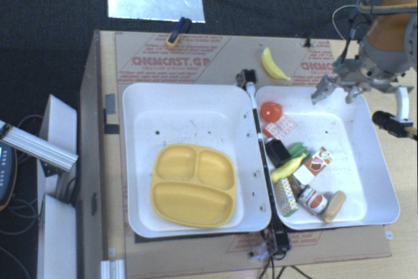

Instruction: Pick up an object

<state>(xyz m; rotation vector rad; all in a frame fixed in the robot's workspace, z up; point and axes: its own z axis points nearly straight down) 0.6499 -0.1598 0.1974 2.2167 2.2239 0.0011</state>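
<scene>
Presently the right bin (366,134) serves as landmark; the left bin (140,114) beside it carries a yellow divided tray (193,185). The arm (390,23) hangs over the right bin's far right corner, with the gripper (337,89) just above the far rim. Its two fingers are spread wide, nothing between them.

Candidate objects are heaped in the right bin's near left part, against the wall shared with the left bin: a yellow banana-shaped piece (287,168), long axis running diagonally from near-left to far-right, a small red-and-white carton (316,163), a can (313,200), a tan sausage-shaped item (334,206). A red tomato-like ball (271,112) sits apart, toward the far left corner. Judgement: from the gripper the ball lies leftward and slightly nearer, the closest target; the heap lies well nearer and lower.

A second banana (275,65) rests outside the bin, beyond its far rim.

Hard to read: dark and green pieces under the heap overlap; identities unclear. Arm cut off at the frame's right.
</scene>
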